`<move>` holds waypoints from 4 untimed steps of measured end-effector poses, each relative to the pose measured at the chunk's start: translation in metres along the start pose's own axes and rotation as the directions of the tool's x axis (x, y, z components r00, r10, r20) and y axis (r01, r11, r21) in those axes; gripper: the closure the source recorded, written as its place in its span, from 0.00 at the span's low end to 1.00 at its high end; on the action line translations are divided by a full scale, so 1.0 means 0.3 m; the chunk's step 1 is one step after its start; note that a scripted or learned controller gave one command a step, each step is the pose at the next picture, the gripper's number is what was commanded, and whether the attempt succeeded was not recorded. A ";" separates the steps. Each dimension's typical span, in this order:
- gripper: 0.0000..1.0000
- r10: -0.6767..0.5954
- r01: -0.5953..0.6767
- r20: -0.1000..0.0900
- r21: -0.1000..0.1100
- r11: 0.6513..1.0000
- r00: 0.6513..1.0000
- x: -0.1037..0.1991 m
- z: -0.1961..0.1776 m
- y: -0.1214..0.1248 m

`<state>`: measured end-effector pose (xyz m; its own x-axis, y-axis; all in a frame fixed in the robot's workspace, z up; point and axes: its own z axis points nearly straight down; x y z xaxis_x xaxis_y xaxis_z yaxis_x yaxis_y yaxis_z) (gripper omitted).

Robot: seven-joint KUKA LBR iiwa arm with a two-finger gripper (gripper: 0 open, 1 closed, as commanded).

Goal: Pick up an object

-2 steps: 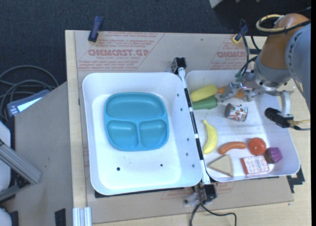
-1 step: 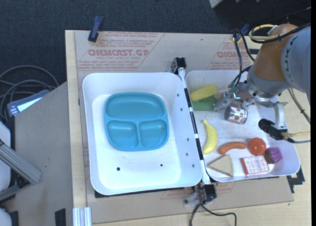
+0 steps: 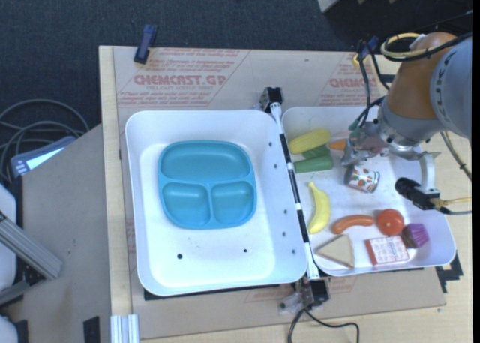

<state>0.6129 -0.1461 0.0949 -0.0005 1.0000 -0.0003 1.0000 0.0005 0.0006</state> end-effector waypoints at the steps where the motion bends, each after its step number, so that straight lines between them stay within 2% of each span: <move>1: 0.00 0.000 0.000 0.000 0.000 1.000 1.000 -0.001 0.000 0.000; 2: 0.00 0.001 -0.001 -0.001 0.002 1.000 1.000 -0.014 0.035 -0.190; 3: 1.00 0.001 -0.001 0.000 -0.001 1.000 1.000 -0.014 0.000 -0.187; 4: 1.00 -0.001 0.001 -0.001 0.000 1.000 1.000 0.152 0.034 -0.005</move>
<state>0.6115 -0.1004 0.0847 -0.0011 1.0000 0.0006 1.0000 0.0011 0.0007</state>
